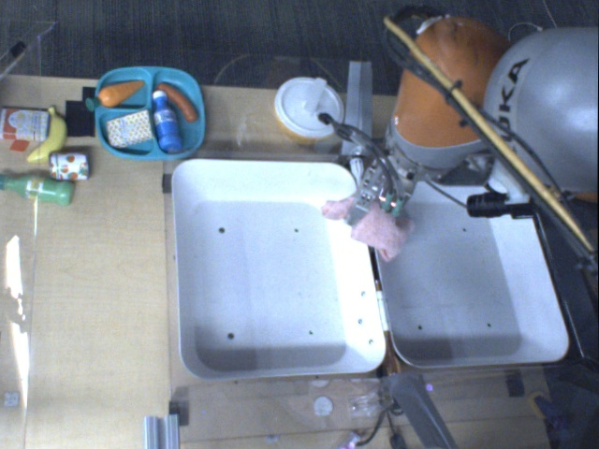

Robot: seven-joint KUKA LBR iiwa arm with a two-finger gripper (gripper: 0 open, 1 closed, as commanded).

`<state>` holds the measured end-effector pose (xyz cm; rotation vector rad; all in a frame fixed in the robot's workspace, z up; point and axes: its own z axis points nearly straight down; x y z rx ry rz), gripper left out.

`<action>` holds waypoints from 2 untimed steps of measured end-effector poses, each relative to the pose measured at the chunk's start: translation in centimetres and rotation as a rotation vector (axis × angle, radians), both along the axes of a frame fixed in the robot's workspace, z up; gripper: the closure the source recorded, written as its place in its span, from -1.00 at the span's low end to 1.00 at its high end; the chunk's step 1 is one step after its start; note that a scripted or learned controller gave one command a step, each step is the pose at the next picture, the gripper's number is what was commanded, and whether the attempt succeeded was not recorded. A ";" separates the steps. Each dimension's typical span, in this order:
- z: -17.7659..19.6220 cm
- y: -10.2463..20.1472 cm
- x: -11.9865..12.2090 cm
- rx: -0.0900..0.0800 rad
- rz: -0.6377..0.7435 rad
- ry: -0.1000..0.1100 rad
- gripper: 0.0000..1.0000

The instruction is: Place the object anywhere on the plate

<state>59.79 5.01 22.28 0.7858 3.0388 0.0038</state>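
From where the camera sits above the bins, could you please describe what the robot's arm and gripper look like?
The arm is a rounded grey shell with dark KUKA lettering and a bulging orange band above the wrist. A tan cable runs slantwise across it. The gripper is small, dark metal, with thin black wires looping to it.

Two white bins (271, 269) sit side by side mid-frame. One pink cloth (374, 224) hangs at their shared edge. Upper left: one blue divided plate (192, 92), one banana (49, 137), one can (69, 166), one green bottle (37, 189). One yellow lidded cup (304, 108) top centre.
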 end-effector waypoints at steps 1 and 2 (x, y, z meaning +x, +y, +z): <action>0.1 5.0 -1.1 -0.001 0.400 -0.001 1.00; 0.2 5.0 -1.1 -0.001 0.400 -0.002 -1.00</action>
